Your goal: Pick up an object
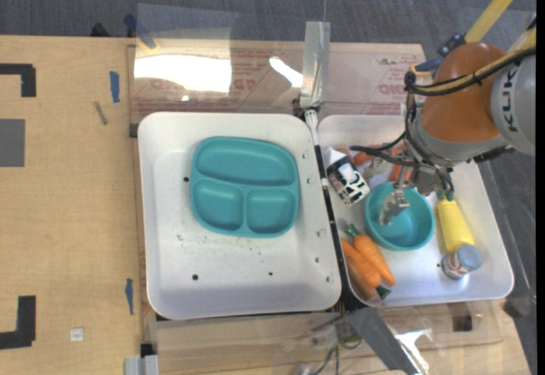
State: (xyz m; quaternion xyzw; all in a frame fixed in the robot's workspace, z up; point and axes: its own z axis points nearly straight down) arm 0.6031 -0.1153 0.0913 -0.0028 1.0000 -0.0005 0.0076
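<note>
Bench (60, 194) first, from my remote seat: pale wood, with two shallow white bins side by side on it. I see the left bin (170, 279) carrying a teal divided tray (244, 186), three compartments, lying flat near the bin's middle. The right bin (490, 267) is the crowded one. The arm (464, 105) reaches in from the right, its orange band above the wrist, and hangs over that bin. Under it sits a teal bowl (400, 220), upright, and the claw (393, 208) is down inside the bowl's opening; I cannot tell whether it is released or clenched, and I see nothing held in it. Beside the bowl on the right lies a yellow bottle (454, 228) with a grey cap end toward me. An orange carrot toy (368, 261) lies at the bowl's near left, against the bin wall. A small black-and-white item (347, 180) rests just left of the bowl, farther from me.
</note>
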